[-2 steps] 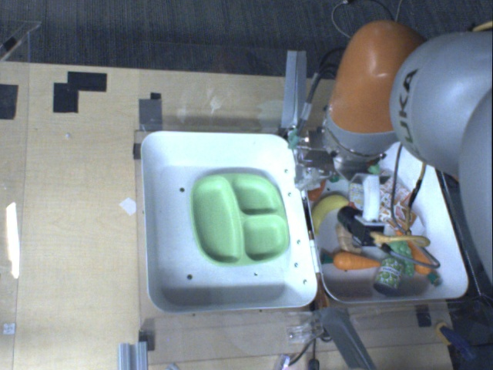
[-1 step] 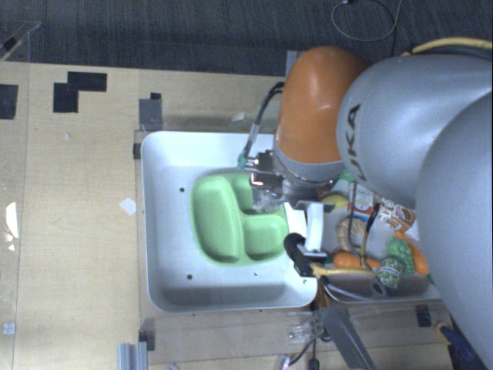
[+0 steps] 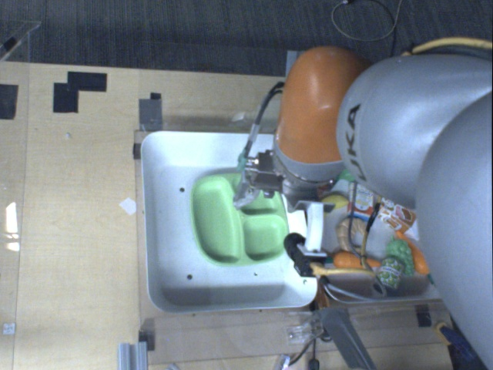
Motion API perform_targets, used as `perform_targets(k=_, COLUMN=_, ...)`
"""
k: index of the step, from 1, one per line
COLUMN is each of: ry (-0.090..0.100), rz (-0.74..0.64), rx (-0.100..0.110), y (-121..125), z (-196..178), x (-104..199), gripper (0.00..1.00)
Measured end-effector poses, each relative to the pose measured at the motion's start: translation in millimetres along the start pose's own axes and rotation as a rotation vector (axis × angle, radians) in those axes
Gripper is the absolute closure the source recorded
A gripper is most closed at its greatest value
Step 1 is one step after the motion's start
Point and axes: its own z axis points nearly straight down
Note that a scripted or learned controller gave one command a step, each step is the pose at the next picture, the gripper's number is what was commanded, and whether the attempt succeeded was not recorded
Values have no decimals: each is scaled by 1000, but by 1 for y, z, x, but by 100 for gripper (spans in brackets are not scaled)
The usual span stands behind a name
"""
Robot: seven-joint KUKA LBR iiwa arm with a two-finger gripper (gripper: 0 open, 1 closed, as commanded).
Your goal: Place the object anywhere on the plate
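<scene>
The gripper (image 3: 246,193) hangs low over the green plate (image 3: 219,222), at the plate's upper right part where the ridge between two of its compartments meets the rim, and the plate itself lies in the middle of the left bin (image 3: 166,206). Whether the gripper is open or closed I cannot tell, since the bulk of the arm (image 3: 400,129) and the wrist cover it from above. Nor can I tell which thing is the object, or whether the gripper carries it (the spot right beneath the tool is hidden). The likely candidates lie in the right bin (image 3: 362,290), well apart from the plate: a carrot (image 3: 348,262), a green vegetable (image 3: 397,257) just beside it, and a printed packet (image 3: 385,216) behind them. The plate's large left compartment and lower right compartment look bare. Judging from the gripper's place over the plate, the step in hand seems to be the delivery itself, either a lowering to release or a release already under way. If something is held, the next move calls for a gentle opening close to the plate's surface, clear of the raised ridge so the thing does not tip or roll over the rim into the bin, then a straight lift away. If nothing is held, the arm has to go to the right bin for a pick.
</scene>
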Motion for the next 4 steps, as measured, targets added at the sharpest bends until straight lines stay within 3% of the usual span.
perform_targets(k=1, ry=-1, rz=-5, rx=2, y=1, z=-8, x=1, gripper=100)
perform_targets(k=2, ry=-1, rz=16, rx=1, y=-38, z=25, x=81, gripper=100)
perform_targets(k=3, ry=-1, rz=16, rx=1, y=-38, z=25, x=81, gripper=0)
perform_targets(k=4, ry=-2, rz=12, rx=3, y=-36, z=17, x=81, gripper=100)
